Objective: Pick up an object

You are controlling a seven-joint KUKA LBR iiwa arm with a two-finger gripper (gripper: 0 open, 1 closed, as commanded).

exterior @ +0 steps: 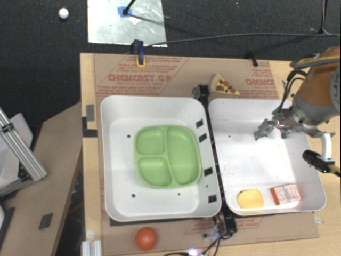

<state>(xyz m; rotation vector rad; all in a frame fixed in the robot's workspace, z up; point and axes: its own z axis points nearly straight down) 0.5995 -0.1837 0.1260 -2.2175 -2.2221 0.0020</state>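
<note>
Camera view looks down on two shallow white plastic bins side by side on a brown cardboard-covered bench point(160, 71). Taking the right bin point(256, 164) as the landmark: a rounded yellow lump, like a toy lemon point(250, 198), lies near its front wall, its long axis running roughly left to right. Just to the right of it, well clear, a small red and white rectangular packet point(285, 194) lies flat, its long side also running across the bin, slightly tilted. The tool point(273, 129) hangs over the far right part of this bin, its two metal fingers spread apart with nothing between them, well apart from both items. The left bin point(114, 143) holds a pale green plastic divided tray point(167, 156). Behind the right bin's far left corner lies a toy pizza slice point(225, 86). In front of the left bin sits an orange-red ball point(146, 238). Dark carpet point(240, 9) surrounds the bench.
</note>
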